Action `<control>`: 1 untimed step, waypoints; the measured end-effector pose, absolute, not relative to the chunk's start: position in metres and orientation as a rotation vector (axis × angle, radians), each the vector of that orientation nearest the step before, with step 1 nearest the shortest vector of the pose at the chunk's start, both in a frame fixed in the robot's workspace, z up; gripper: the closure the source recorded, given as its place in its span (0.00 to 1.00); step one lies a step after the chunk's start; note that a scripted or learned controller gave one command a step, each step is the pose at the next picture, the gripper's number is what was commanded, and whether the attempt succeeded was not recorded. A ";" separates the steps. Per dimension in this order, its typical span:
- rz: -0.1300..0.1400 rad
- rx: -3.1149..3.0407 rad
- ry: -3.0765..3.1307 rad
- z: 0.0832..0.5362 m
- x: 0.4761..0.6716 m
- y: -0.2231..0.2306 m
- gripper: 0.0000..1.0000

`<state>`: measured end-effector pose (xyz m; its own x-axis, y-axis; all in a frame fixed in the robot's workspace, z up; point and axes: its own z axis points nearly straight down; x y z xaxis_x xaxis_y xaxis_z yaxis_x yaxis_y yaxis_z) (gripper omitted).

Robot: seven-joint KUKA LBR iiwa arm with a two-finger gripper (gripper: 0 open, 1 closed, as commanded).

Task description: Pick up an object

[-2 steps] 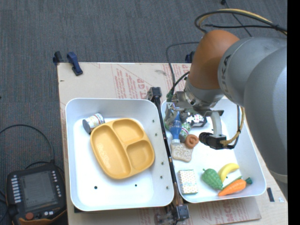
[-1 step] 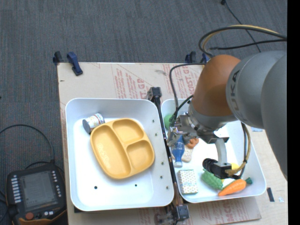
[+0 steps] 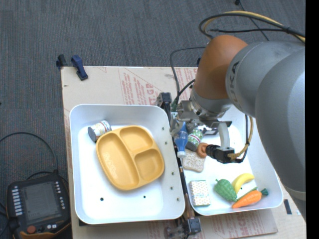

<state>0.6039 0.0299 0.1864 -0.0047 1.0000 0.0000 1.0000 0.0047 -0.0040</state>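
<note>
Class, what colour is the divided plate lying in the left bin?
Yellow-orange: the divided plate, seen in the camera view.

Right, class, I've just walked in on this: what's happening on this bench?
A grey robot arm reaches into the right bin, its gripper low over a blue bottle near the bin's left wall. A banana, a carrot and a green toy lie nearby. The left bin holds a yellow divided plate and a small can.

The yellow divided plate (image 3: pixel 130 157) looks like smooth, matt plastic, as do both white bins (image 3: pixel 84 133). Beneath them lies flat brown cardboard (image 3: pixel 124 86); the surrounding floor (image 3: pixel 99 24) is rough grey carpet.
</note>
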 end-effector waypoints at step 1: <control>0.006 -2.218 -2.219 0.186 0.540 0.025 1.00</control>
